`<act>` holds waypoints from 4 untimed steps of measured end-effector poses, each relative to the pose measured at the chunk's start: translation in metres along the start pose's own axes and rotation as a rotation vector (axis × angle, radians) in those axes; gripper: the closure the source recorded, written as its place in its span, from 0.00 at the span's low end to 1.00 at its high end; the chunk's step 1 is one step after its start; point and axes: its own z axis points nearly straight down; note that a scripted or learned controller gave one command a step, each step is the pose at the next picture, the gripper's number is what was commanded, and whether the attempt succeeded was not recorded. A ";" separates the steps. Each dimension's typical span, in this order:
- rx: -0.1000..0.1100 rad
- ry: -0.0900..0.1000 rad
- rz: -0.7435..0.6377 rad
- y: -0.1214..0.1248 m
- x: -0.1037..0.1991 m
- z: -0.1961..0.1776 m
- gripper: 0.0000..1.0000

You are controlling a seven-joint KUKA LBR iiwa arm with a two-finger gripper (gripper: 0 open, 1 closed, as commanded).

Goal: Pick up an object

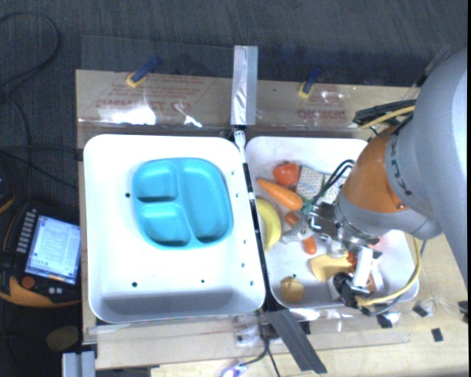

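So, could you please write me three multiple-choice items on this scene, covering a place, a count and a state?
1. Where does the light blue divided plastic tray lie?
A. left white bin
B. right white bin
C. on the bench outside the bins

2. How many compartments does that tray have?
A. two
B. three
C. five

3. How does the long orange carrot lie?
A. alone in its bin
B. standing upright
C. flat among other toy foods

Answers:
1. A, it sits in the left bin.
2. B, ridges split it into three wells.
3. C, it lies flat beside the yellow banana in the right bin.
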 end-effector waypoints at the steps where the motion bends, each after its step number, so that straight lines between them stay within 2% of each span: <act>1: 0.002 -0.001 -0.002 0.000 0.001 -0.009 1.00; 2: 0.013 -0.010 0.366 0.017 0.036 -0.093 1.00; 3: 0.015 -0.012 0.682 -0.020 -0.016 -0.062 1.00; 4: 0.012 -0.011 0.714 -0.022 -0.003 -0.194 1.00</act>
